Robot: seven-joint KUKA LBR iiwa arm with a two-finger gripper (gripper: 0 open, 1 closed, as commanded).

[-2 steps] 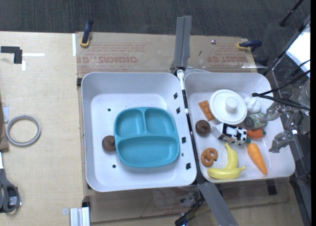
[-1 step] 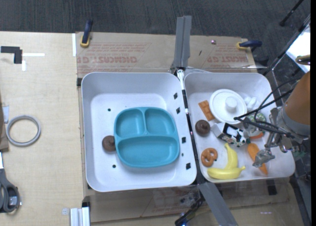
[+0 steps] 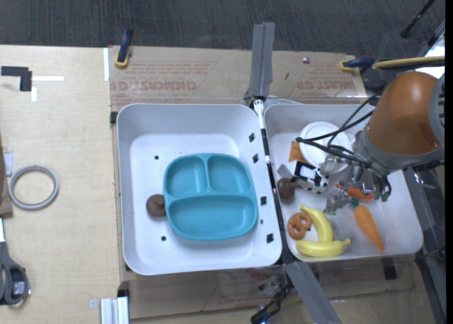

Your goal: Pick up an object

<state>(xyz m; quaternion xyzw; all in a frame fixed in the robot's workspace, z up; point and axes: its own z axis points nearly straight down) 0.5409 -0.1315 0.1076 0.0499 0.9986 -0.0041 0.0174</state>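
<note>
Banana (image 3: 320,234), carrot (image 3: 367,226) in right bin (image 3: 410,245); gripper (image 3: 333,188) above.

Two white bins: left bin (image 3: 134,195), right bin (image 3: 403,241). One teal divided plate (image 3: 210,197), three compartments. One brown doughnut (image 3: 156,205) beside it. Right bin: one banana (image 3: 322,234), one pretzel (image 3: 299,226), one carrot (image 3: 368,225), one small brown ball (image 3: 286,188), one white lid (image 3: 320,136). Bench: one tape roll (image 3: 31,187), one pair of scissors (image 3: 13,280).
</note>
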